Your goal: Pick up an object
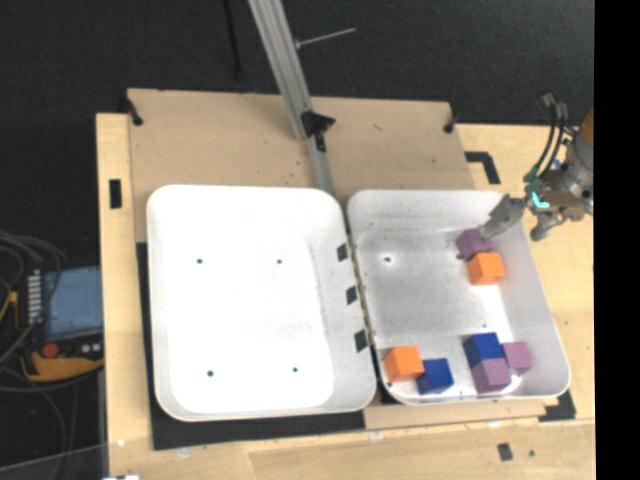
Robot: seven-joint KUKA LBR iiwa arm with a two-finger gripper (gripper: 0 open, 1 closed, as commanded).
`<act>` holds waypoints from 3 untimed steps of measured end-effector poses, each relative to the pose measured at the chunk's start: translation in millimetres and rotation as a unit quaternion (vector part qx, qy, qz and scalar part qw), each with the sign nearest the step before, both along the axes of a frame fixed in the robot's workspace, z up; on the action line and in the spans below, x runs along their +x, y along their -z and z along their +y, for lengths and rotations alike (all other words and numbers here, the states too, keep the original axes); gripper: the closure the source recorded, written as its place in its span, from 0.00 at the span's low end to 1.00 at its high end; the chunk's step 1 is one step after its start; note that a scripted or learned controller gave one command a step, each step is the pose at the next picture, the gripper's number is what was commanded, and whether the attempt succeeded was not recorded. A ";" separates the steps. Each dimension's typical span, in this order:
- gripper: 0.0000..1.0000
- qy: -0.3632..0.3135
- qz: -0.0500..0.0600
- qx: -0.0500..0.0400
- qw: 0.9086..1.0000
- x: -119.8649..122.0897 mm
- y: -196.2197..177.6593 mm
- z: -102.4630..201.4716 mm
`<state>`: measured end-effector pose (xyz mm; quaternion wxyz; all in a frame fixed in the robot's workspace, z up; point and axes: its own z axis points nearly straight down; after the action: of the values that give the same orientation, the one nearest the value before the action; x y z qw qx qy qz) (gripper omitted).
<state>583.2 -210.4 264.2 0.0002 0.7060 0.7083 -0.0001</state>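
Two shallow white plastic bins sit side by side on the tan wooden surface (115, 268). The left bin (250, 298) carries no blocks; the right bin (440, 268) holds all of them.

Task things: small coloured cubes, likely foam or light plastic. At 1 o'clock in the right bin a purple cube (469, 242) touches an orange cube (487, 268) just below it. Along the 6 o'clock edge: orange cube (404, 362) touching a blue cube (435, 376), then a blue cube (483, 348), a purple cube (490, 374) and a lighter purple cube (517, 356) bunched together near 5 o'clock.

Handling guess: light, stiff enough, flat faces, not fragile, and the matte sides should not slip much. Best hold is across two opposite flat sides. The clustered cubes leave little finger room between neighbours. The upper purple cube has free sides at its 9 and 12 o'clock, so it looks the easiest.

The tool (525, 216) comes in from 3 o'clock, at the right bin's upper right rim. One grey finger (500, 218) slants down toward the upper purple cube, its tip just beside or touching it; I cannot tell which. The other finger (548, 225) stands well off it, so the tool is spread apart, with nothing between the fingers.
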 end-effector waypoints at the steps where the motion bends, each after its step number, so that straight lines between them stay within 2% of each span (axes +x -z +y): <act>1: 0.00 -0.001 0.000 -0.001 1.000 0.2 -0.6 -0.2; 3: 0.00 0.002 0.002 -0.001 1.000 5.2 120.8 5.6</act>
<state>588.4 -204.8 143.4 -0.0006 0.7071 0.7071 -0.0018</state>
